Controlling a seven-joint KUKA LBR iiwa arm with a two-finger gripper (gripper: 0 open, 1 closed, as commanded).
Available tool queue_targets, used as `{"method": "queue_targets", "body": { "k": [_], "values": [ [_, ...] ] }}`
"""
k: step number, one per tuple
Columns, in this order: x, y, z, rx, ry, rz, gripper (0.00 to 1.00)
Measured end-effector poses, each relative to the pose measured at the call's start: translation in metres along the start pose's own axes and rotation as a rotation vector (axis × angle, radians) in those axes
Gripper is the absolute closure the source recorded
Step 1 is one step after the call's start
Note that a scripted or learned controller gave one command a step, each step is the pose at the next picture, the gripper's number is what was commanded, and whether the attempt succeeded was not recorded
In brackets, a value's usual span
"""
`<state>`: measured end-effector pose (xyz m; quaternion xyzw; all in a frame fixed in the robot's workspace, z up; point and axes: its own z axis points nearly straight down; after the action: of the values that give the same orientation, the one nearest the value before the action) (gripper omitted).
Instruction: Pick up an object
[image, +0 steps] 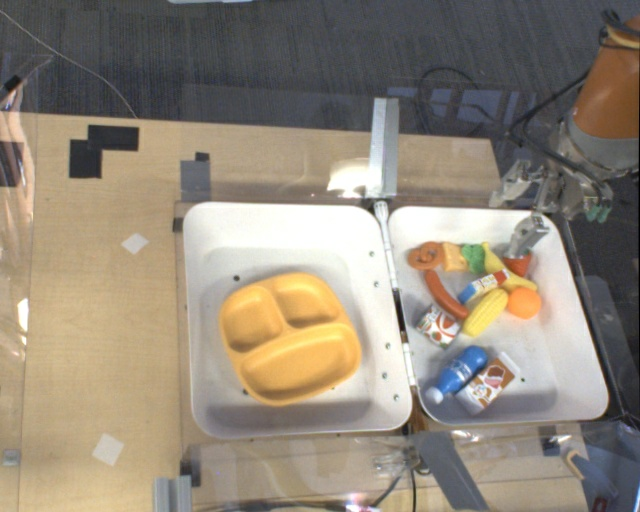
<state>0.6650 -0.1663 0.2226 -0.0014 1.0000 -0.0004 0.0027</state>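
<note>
- Left bin (200, 300): held a yellow tray (290, 335) with three compartments.
- Right bin (575, 385): held a blue bottle (458, 372), carton (489, 382), small can (437, 324), sausage (443, 292), corn (486, 311), orange (523, 303).
- Gripper (528, 236): hung over the bin's upper right, just above the toys; finger spread impossible to tell.
</note>
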Motion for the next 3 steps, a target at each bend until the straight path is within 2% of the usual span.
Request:
{"method": "queue_targets", "body": {
  "k": [1,2,3],
  "values": [
    [0.042,0.047,0.107,-0.004,0.01,0.161,0.0],
    [0.018,0.066,0.124,-0.005,-0.023,0.477,0.0],
    [0.061,0.078,0.133,-0.002,-0.006,0.587,0.0]
  ]
}}
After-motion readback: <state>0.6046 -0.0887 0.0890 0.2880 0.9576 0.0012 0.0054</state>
